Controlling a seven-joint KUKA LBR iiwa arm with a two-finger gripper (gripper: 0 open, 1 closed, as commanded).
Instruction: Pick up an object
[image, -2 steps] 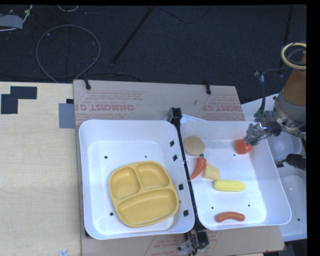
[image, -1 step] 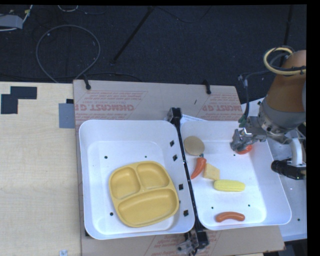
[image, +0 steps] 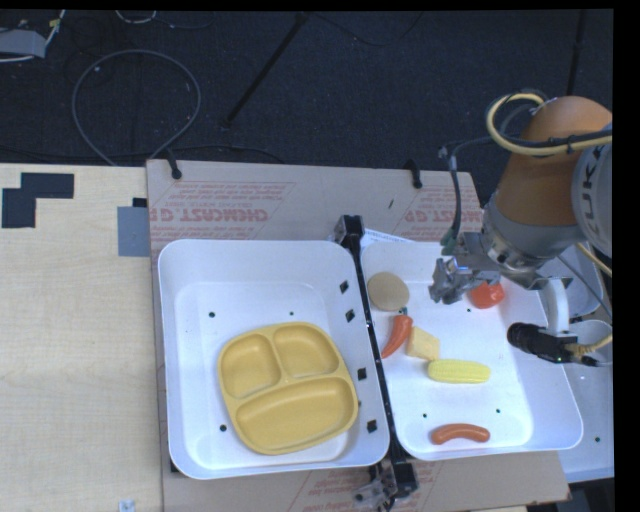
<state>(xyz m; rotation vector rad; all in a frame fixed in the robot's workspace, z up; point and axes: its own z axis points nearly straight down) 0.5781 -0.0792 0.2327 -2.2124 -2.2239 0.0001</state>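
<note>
So the gripper (image: 452, 282) is seen low over the upper part of the right bin (image: 545, 425), and honestly whether it's spread wide or pinched narrow can't be told from this angle.

What could go wrong: a small red-orange object (image: 488, 294) is tucked just beside the gripper, on its right and partly hidden by the wrist. If that's the target, it could easily be nudged toward the bin wall instead of being caught, since it looks round and likely to roll. Nothing can be seen gripped, so an empty close seems a real possibility.

The other candidates are spread out below and to the left: a tan round piece (image: 387, 291) near the divider, a red pepper (image: 398, 334) touching a pale yellow wedge (image: 423, 345), a corn cob (image: 459, 372) just below those, and a sausage (image: 460, 434) well apart near the front edge. The pepper and wedge could get dragged together.

A yellow divided plate (image: 288, 388) is sat in the left bin (image: 190, 300).
</note>
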